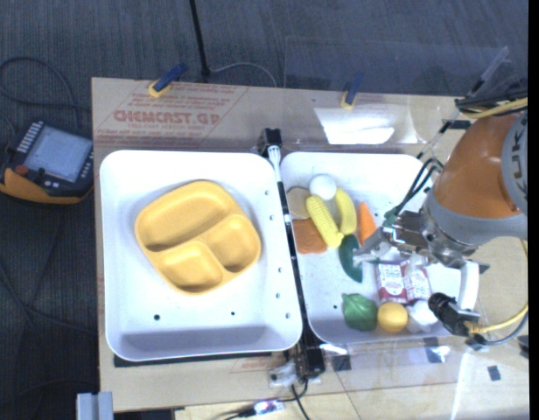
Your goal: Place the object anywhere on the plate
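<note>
fixed overhead camera, slanted down, both bins (112,234)

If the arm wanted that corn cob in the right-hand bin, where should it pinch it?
Probably across the middle of the corn cob, coming straight down. It lies flat and slanted, long and narrow, so fingers closing across its short width should fit best. The banana touches one long side and the white ball sits at its upper end, so room is tight.

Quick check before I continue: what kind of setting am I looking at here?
Likely a robotics lab test bench: two white bins on a protective board, toy food beside a yellow plate, and a teach pendant on carpet.
</note>
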Available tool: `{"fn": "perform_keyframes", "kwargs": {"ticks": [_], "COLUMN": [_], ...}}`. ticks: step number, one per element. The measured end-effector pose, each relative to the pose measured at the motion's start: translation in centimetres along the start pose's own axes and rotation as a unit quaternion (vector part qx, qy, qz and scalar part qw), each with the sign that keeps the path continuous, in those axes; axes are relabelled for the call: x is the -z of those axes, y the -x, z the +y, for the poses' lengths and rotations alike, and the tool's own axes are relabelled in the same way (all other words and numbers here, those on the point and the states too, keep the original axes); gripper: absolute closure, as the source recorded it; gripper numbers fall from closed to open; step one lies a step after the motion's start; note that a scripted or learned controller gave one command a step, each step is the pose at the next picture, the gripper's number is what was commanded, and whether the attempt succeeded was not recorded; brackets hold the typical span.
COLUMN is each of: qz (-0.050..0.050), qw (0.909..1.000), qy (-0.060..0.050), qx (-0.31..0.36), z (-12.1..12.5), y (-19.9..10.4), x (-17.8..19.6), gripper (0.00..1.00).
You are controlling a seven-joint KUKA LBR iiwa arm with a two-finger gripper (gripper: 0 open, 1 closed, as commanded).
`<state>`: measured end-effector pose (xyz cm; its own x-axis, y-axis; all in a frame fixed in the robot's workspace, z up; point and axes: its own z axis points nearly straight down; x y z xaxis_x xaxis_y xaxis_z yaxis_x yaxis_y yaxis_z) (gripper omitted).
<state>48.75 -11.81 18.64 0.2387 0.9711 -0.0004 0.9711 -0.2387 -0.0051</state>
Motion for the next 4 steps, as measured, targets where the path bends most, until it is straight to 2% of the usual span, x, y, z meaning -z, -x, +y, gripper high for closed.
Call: {"fn": "perform_keyframes", "kwargs": {"ticks": [2,3,4], "qz": [0.000,0.000,0.000], "qw": [1.0000,0.9779,0.9779], "qy": [0.000,0.001,0.001], "qx": [0.000,0.209,0.209], "z": [0.0,5.0,5.0], "y": [0.0,-0.1,-0.1], "x": [0.0,-8.3,-8.3], "gripper": [0.00,0.00,0.00]}}
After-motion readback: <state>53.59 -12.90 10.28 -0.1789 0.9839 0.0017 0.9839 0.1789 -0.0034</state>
